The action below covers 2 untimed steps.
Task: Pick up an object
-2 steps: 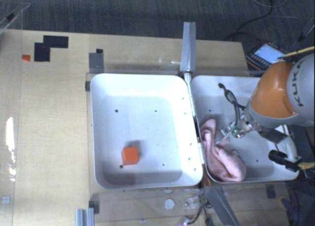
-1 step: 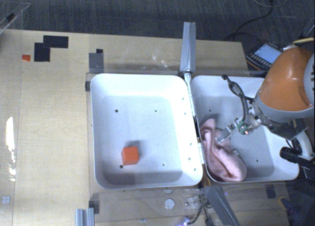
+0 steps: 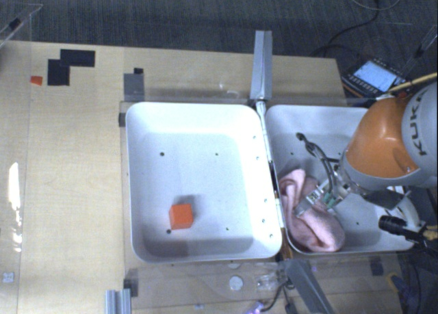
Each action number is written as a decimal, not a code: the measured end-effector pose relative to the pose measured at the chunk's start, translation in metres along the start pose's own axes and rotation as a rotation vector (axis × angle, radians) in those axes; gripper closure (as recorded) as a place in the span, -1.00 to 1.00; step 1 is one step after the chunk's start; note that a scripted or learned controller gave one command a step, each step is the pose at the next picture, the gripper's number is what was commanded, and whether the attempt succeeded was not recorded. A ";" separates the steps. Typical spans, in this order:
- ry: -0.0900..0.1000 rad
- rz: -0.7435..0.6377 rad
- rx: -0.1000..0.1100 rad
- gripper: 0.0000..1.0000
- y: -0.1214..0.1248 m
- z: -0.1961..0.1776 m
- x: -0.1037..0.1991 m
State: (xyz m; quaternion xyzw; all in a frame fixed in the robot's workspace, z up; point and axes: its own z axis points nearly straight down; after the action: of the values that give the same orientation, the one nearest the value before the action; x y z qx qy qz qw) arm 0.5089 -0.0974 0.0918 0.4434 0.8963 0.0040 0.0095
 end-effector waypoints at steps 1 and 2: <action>0.001 -0.002 0.001 -1.00 0.045 0.002 -0.022; -0.005 -0.004 -0.008 1.00 0.049 -0.012 -0.024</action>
State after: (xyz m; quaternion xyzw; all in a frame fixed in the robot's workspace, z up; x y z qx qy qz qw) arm 0.5624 -0.0863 0.1052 0.4415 0.8971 0.0063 0.0137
